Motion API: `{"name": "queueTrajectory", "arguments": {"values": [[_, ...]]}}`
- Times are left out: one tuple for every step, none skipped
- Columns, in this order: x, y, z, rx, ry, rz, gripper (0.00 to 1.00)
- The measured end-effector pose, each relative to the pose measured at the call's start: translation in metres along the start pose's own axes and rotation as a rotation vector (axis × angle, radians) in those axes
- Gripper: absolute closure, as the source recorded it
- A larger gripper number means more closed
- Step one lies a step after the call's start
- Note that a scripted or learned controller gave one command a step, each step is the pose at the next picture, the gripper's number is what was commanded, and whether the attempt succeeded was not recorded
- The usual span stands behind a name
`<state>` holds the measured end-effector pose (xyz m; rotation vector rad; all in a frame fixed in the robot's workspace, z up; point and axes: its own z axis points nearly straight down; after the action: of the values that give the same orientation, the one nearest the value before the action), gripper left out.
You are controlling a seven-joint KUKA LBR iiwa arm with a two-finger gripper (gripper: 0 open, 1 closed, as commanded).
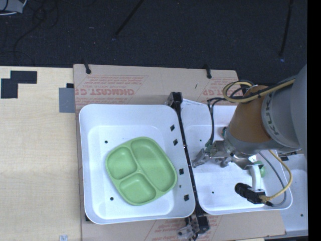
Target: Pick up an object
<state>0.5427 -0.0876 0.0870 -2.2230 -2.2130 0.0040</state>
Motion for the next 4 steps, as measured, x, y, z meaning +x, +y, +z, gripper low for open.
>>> {"name": "queueTrajectory", "arguments": {"values": [[-0.002,0.001,-0.011,-0.002,0.0,0.006,1.0],[0.005,0.0,-0.057,-0.006,-0.001,-0.005,1.0],[0.01,-0.008,-0.107,-0.006,-0.001,-0.005,1.0],[0.009,-0.008,-0.134,-0.006,-0.001,-0.005,1.0]]}}
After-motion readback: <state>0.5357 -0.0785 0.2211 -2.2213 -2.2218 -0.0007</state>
